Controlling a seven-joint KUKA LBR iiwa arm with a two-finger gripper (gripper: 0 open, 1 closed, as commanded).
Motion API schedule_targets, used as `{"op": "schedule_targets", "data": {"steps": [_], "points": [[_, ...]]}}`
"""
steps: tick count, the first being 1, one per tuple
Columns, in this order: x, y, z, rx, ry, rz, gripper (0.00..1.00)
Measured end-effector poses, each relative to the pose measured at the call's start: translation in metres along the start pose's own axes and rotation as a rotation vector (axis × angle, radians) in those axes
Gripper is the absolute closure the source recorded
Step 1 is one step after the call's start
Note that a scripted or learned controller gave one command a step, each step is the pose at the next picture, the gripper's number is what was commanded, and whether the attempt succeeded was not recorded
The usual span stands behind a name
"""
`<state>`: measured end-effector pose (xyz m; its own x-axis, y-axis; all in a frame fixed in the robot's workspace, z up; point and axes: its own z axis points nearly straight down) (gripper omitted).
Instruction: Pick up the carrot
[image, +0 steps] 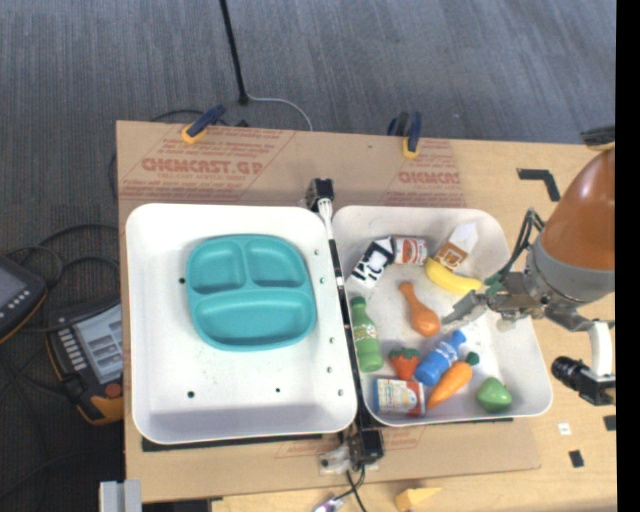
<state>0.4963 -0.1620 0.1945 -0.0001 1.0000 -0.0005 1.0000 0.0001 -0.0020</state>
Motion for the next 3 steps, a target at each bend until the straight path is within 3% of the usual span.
{"op": "schedule_targets", "data": {"steps": [1,2,3], "points": [[0.014,0.054,0.072,0.000,0.001,0.226,0.00],[0.055,0.054,0.106,-0.008,-0.004,0.222,0.00],[0.056,0.056,0.095,-0.012,-0.002,0.221,1.00]]}}
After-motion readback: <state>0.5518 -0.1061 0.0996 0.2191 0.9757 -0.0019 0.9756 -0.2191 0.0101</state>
